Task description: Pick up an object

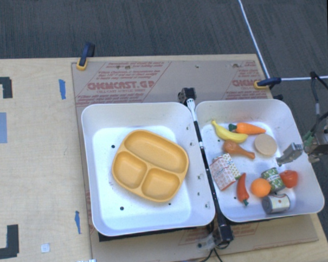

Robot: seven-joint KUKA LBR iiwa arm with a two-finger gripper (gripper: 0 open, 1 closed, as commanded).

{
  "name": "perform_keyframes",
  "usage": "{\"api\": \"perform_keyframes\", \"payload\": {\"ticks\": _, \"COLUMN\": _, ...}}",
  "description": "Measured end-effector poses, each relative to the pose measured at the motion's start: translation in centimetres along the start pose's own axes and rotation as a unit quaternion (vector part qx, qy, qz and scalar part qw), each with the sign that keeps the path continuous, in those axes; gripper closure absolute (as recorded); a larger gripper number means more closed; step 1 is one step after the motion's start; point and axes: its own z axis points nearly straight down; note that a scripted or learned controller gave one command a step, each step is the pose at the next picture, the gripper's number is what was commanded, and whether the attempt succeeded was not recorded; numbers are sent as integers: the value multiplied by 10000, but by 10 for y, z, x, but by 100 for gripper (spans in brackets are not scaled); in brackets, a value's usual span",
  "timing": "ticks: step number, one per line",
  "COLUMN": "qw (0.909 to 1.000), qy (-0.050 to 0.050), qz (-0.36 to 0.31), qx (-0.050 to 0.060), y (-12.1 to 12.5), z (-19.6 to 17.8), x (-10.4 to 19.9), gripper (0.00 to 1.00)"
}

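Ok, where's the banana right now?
The banana lies at the far left of the right bin, just beside the carrot and above the chicken drumstick.

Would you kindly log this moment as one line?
end effector over right bin, right edge | nothing seen held | food toys in right bin | yellow tray in left bin

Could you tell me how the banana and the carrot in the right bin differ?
The banana is yellow and curved; the carrot is orange, straight and tapered, with a green end. The banana lies nearer the bins' divider, the carrot further right. The two touch, and both lie flat at the far end of the right bin.
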Motion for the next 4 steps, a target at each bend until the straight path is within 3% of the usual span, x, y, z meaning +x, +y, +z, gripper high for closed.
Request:
{"api": "perform_keyframes", "payload": {"ticks": 1, "qw": 10000, "qy": -6, "qz": -5, "qx": -25, "y": 3, "z": 113, "x": 42, "gripper": 0}}
{"api": "perform_keyframes", "payload": {"ticks": 2, "qw": 10000, "qy": -21, "qz": 4, "qx": -46, "y": 4, "z": 102, "x": 41, "gripper": 100}}
{"api": "perform_keyframes", "payload": {"ticks": 3, "qw": 10000, "qy": -3, "qz": -7, "qx": -13, "y": -13, "z": 14, "x": 125, "gripper": 100}}
{"api": "perform_keyframes", "payload": {"ticks": 4, "qw": 10000, "qy": -11, "qz": -8, "qx": -31, "y": -11, "z": 4, "x": 124, "gripper": 100}}
